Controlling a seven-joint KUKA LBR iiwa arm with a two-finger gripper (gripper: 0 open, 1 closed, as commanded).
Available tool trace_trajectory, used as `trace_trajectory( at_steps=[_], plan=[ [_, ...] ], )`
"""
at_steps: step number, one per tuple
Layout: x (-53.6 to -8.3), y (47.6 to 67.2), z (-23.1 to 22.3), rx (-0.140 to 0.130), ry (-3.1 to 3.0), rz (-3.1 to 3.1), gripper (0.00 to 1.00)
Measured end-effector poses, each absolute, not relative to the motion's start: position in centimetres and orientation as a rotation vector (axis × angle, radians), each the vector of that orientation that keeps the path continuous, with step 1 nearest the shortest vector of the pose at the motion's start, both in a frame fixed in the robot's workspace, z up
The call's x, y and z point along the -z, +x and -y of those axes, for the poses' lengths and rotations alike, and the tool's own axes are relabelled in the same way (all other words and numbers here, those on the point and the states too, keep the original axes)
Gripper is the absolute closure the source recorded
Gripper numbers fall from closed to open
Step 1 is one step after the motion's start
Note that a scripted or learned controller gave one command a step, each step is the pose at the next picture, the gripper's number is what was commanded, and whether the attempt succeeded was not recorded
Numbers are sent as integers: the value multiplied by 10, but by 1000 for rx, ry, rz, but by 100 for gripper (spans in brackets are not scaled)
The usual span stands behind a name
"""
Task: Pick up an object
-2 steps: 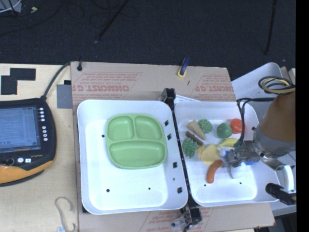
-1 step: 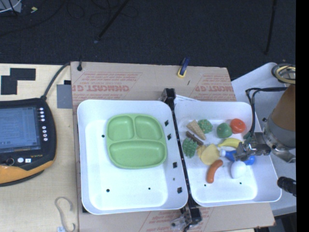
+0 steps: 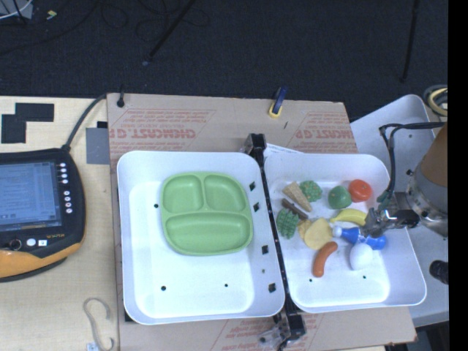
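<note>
The right bin [image 3: 365, 291] holds several toy foods: a red tomato [image 3: 360, 190], a green round piece [image 3: 338, 197], a broccoli-like piece [image 3: 311, 190], a tan wedge [image 3: 296, 195], a banana [image 3: 349, 216], a yellow piece [image 3: 317, 233], a dark green piece [image 3: 287, 224], an orange-red sausage [image 3: 324, 258], a blue piece [image 3: 354, 235] and a white egg [image 3: 360, 255]. My gripper [image 3: 378, 223] reaches in from the right and hangs low over the blue piece and the banana's right end. Nothing shows clearly between its fingers.
The left bin [image 3: 146, 284] holds a green divided plate [image 3: 206, 214]. A tablet-like pendant [image 3: 36, 207] lies on the bench at far left. A black clamp bar [image 3: 269, 225] runs between the bins. A cable [image 3: 395, 141] loops above the arm.
</note>
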State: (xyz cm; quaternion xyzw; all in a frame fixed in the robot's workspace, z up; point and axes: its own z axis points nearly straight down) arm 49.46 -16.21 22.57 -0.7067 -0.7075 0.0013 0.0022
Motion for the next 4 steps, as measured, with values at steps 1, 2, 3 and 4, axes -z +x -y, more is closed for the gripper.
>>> trace_trajectory(
  at_steps=[1,2,3,4],
  plan=[
    [-219,500,111,-5,-2210,2221,100],
    [-216,518,50,-6,-2208,2224,100],
    [-225,538,-7,-7,-2212,2223,100],
    [-220,546,-16,-11,-2216,2219,100]
  ],
)
